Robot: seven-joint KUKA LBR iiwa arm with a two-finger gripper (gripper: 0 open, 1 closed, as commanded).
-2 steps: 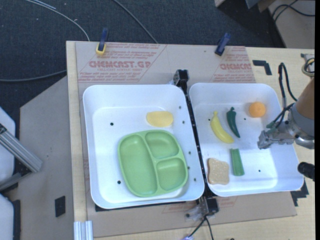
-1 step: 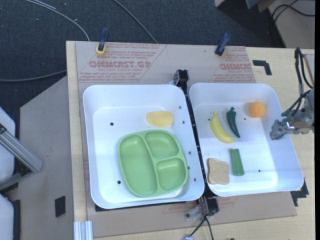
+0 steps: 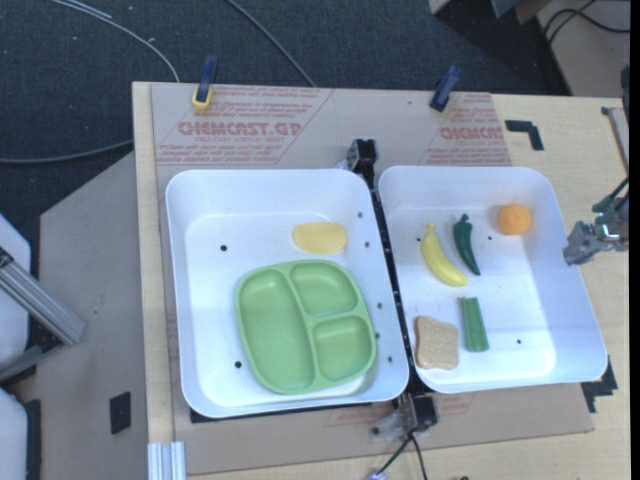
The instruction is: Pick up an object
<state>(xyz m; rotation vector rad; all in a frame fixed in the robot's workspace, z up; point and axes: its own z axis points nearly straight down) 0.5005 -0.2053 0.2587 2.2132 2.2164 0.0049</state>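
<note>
Table [image 3: 150,268] carries two white bins side by side. Left bin [image 3: 190,268]: green three-compartment plate [image 3: 300,323], its compartments bare, and a pale yellow oval piece [image 3: 319,237] just beyond it. Right bin [image 3: 560,298]: banana [image 3: 441,257], long axis running diagonally, beside a dark green pepper [image 3: 465,243] lying roughly parallel; bread slice [image 3: 436,343] at the near edge; green stick [image 3: 474,324] lying lengthwise near-to-far; orange ball [image 3: 514,219] at the far right. Tool [image 3: 590,240] sits at the right bin's outer rim; finger state cannot be told.

Glossy white plastic bins [image 3: 270,193], smooth matt green plastic tray [image 3: 300,326], rough bread slice [image 3: 436,343], printed cardboard bench sheet [image 3: 300,118]
</note>
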